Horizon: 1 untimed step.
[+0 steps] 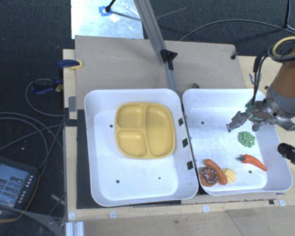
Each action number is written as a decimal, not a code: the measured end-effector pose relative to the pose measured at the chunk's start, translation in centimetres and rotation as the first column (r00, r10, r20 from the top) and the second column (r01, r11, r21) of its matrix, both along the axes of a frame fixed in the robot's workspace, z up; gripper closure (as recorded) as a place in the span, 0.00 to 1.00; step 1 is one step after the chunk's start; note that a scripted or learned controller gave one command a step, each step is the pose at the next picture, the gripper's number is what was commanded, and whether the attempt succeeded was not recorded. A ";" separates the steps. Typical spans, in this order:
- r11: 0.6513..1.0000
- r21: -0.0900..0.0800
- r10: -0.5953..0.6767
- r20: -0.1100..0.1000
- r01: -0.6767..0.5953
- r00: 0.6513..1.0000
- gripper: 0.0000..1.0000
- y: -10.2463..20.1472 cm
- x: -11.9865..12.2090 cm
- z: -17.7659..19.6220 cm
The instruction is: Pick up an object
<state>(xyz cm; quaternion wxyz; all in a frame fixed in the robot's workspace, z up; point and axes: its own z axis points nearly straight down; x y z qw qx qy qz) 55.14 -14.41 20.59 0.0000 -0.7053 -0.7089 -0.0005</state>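
Gripper (243, 118) hanging with fingers spread, holding nothing, just left of and beyond green broccoli piece (246, 139) lying in right bin (196, 102). Probably light, stiff, bumpy plastic; pinching across its middle looking safest. Carrot (253, 162) sitting nearer.

Arm (290, 80) reaching in from right; gripper (245, 121) angled down-left

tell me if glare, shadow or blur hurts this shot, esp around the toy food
Camera view: light is even and soft, with no glare on the right bin. The carrot, green clump and sausage read clearly, with faint shadows. The gripper is slightly soft. The bright floor patch at the top is washed out.
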 end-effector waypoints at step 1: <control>1.000 0.000 -0.002 0.001 0.002 1.000 0.00 0.0 0.0 0.0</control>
